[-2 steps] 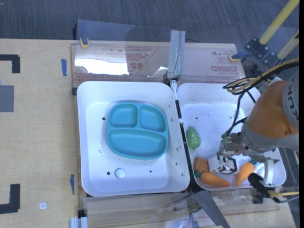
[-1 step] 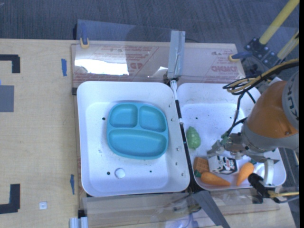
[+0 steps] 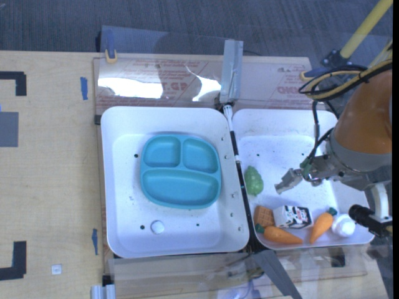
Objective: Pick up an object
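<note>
My gripper (image 3: 290,180) hangs over the middle of the right bin (image 3: 274,136), above its white floor. A green leafy toy (image 3: 253,180) lies to its left by the bin's left wall. A black-and-white carton (image 3: 293,216) sits just below the gripper. Along the front wall lie a waffle-like square (image 3: 264,216), a long orange carrot (image 3: 282,234) and a second carrot (image 3: 320,225) standing at a slant. A small white bottle (image 3: 343,227) rests at the front right. The gripper touches none of them.
The left bin (image 3: 118,167) holds a blue divided plate (image 3: 181,170) and a small white disc (image 3: 157,227). The grey arm with its orange band (image 3: 368,123) reaches in over the right bin's right wall, with cables above it.
</note>
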{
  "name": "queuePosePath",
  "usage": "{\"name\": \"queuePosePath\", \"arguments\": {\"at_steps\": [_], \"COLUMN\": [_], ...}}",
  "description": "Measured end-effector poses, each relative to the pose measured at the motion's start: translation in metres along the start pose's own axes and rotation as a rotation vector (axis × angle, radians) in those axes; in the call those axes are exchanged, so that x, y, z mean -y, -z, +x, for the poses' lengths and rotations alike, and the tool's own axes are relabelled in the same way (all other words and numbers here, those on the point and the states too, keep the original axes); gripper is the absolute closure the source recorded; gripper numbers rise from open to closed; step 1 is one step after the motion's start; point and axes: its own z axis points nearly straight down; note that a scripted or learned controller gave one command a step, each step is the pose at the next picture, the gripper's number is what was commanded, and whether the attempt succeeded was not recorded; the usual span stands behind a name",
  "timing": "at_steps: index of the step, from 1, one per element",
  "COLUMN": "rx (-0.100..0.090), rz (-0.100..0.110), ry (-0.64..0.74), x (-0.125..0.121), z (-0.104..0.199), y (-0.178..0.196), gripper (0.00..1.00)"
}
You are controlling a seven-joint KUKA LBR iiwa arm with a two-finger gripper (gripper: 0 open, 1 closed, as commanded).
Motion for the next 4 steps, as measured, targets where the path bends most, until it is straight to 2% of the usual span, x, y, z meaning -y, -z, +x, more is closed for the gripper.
{"name": "queuePosePath", "arguments": {"at_steps": [1,2,3,4], "rx": [-0.002,0.000,-0.002,0.001], "rz": [0.009,0.003,0.006,0.000], "ry": [-0.115,-0.333,-0.223,-0.076], "x": [0.022,-0.024,0.020,0.015], "z": [-0.029,-0.014,-0.024,-0.002], "y": [-0.083,-0.095,-0.081,-0.097], "gripper": [0.00,0.00,0.00,0.00]}}
